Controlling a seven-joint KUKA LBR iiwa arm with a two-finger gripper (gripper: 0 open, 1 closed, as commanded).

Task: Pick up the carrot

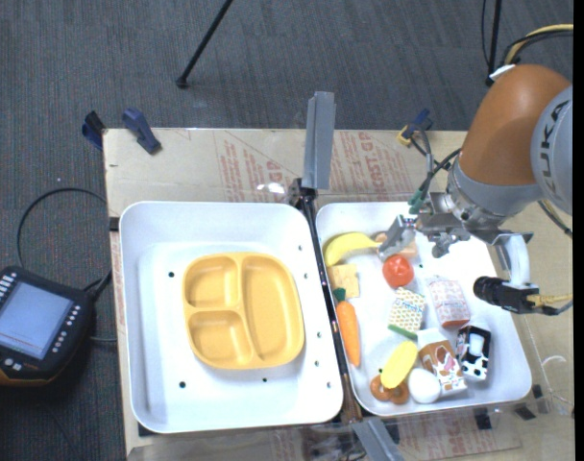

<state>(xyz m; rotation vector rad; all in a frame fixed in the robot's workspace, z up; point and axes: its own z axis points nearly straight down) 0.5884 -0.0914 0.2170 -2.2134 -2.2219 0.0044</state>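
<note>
hovering over the upper part of the right bin (508, 377), the gripper (422, 230) sits above the tomato (399, 270) and just right of the banana (348, 246). whether it is spread or pressed together cannot be told from this slanted view; nothing is seen pinched in it.

the carrot (348, 332) lies lengthwise against the left wall of the right bin, green top toward the far end, orange tip pointing to the near edge. it is just below a small yellow block (345, 279) and well apart from the gripper. it lies flat and unheld.

other contents of the right bin crowd the middle and near side: a patterned cube (406, 312), a pink-striped carton (448, 301), a yellow wedge (399, 364), a white egg (425, 386) and a black-and-white cow carton (474, 351). the carrot's right flank has a narrow gap from these.

the left bin (148, 257) holds 1 yellow divided plate (244, 310), seated centrally.

judgement: the approach step is in hand, the grasp not yet begun. the wall close on the carrot's left limits finger room, so closing across its width near the middle looks tight; a collision with the rim is the main risk.
</note>
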